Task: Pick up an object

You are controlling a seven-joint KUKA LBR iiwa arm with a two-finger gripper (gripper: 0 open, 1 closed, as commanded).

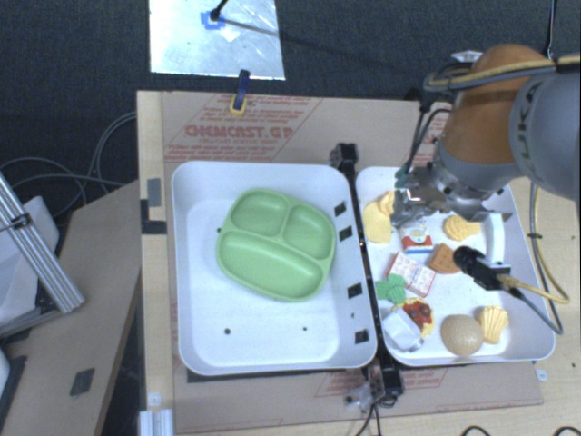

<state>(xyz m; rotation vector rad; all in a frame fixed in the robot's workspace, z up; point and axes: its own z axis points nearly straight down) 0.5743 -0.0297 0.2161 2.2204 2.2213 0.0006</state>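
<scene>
The pick is, by my reading, at its early stage: approach made, grasp not yet shown. The gripper [408, 198] is low over the far left part of the right bin [529, 336], among a scatter of toy food. Just beside it on the left lies a yellow piece [377, 222], and just below it a small red-and-white carton [416, 240]. These two are the likeliest targets, and both rest on the bin floor. The wrist hides the tip from this angle, so I cannot tell whether the jaws are open or closed, and nothing can be seen caught between them. The other pieces in that bin lie apart from the gripper: a patterned box [410, 272], a green piece [392, 289], a brown biscuit [443, 260], an orange piece [461, 228], a tan round loaf [461, 334] and a yellow shell shape [493, 321]. The left bin [195, 271] on the desk holds a green divided plate [277, 243], well apart from the arm and seemingly not in play. Nearly all the task is left: settling on one piece, closing on it, and lifting it clear of the bin floor. The crowding by the carton could make a clean grasp of a single piece awkward.
</scene>
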